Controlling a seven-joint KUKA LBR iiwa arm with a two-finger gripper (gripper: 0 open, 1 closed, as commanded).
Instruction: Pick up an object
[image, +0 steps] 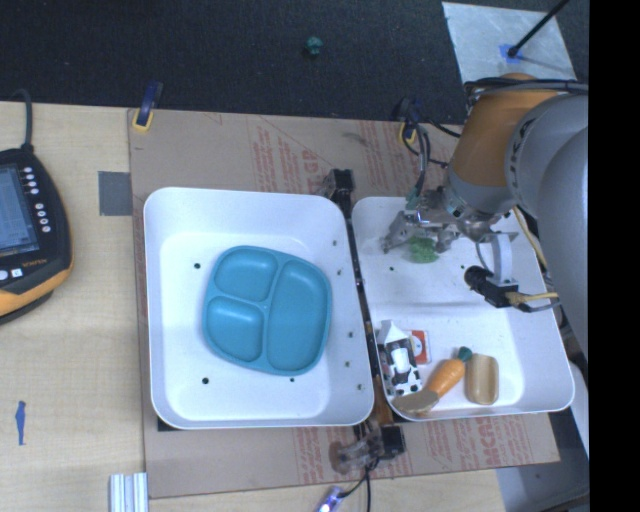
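The claw (420, 232) is down in the right bin (440, 290), near that bin's far edge, right over a small green object (425, 250) that sits just under its metal fingertips. Whether the fingers are spread or closed on it cannot be told from this angle — the green thing shows below the tips, not clearly between them, so I would not call it held.

The main risk is a miss: the green object is small and rounded, and it may squirt sideways or stay on the bin floor if the arm lifts. It also lies close to the bin's far wall, which could catch a finger.

At the near edge of the same bin lie a carrot (445, 376), a tan block (482, 379) and a small printed card (403, 356) — all well apart from the claw.

The left bin (180, 220) carries a blue divided plate (268, 309). Red print on the cardboard sheet (250, 150) under the bins is too faint to read.
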